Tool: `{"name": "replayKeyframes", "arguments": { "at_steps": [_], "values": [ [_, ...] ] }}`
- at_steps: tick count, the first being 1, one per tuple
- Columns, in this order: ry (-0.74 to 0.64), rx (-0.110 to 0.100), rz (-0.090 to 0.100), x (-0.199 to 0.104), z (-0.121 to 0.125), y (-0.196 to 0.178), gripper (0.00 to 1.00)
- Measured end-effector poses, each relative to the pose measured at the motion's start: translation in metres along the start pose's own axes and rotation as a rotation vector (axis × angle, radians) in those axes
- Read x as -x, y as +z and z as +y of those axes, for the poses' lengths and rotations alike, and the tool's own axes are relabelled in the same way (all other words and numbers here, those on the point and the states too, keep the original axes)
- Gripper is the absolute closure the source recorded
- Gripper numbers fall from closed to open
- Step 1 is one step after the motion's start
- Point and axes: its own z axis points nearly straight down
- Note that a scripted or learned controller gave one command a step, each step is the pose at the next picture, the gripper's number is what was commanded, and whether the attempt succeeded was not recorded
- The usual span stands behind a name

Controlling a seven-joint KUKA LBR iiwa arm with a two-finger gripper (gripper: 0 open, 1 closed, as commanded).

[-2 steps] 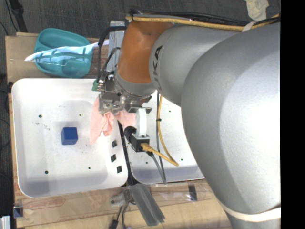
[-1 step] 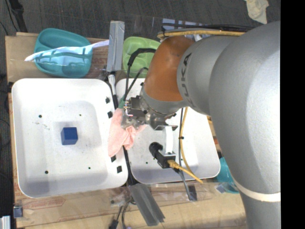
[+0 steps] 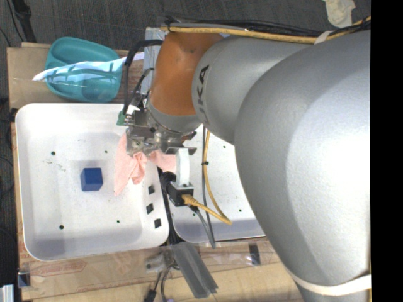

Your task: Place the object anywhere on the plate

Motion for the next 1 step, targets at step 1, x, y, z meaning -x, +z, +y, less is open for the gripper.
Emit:
{"name": "replayKeyframes", "arguments": {
  "at_steps": [1],
  "values": [
    [0.080,-0.005,-0.004,-0.0315,-0.0082,0.0777,1.00]
  ]
}}
